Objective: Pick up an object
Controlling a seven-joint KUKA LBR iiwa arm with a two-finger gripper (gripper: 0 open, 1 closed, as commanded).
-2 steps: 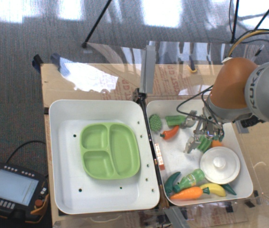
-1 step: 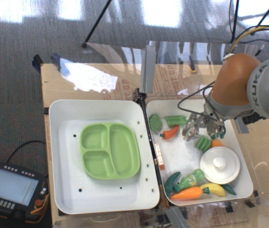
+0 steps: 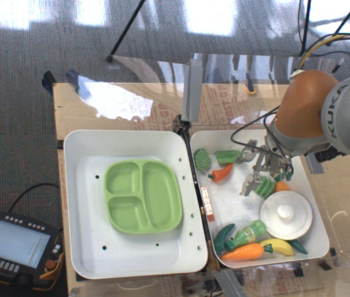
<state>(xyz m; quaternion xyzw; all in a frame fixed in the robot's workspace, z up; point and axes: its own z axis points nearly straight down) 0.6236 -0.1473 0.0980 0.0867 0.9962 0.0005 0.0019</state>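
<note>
Gripper [image 3: 256,183] low in right bin [image 3: 237,210], fingers spread, green toy [image 3: 265,187] touching fingertip; green plate [image 3: 143,196] in left bin [image 3: 82,166].

A robotics laboratory is indicated. A grey industrial arm [image 3: 323,113] with an orange band is seen at 3 o'clock, cables looping behind it at 1 o'clock. A teach pendant [image 3: 17,249] with a screen is laid on grey carpet [image 3: 14,122] at 8 o'clock. Two white bins [image 3: 76,166] are fixed side by side on a bare board bench [image 3: 224,101]; plastic toy food [image 3: 249,251] is gathered in the right one, a green divided plate [image 3: 143,197] in the left. A stand leg [image 3: 128,23] is planted at 11 o'clock
</note>
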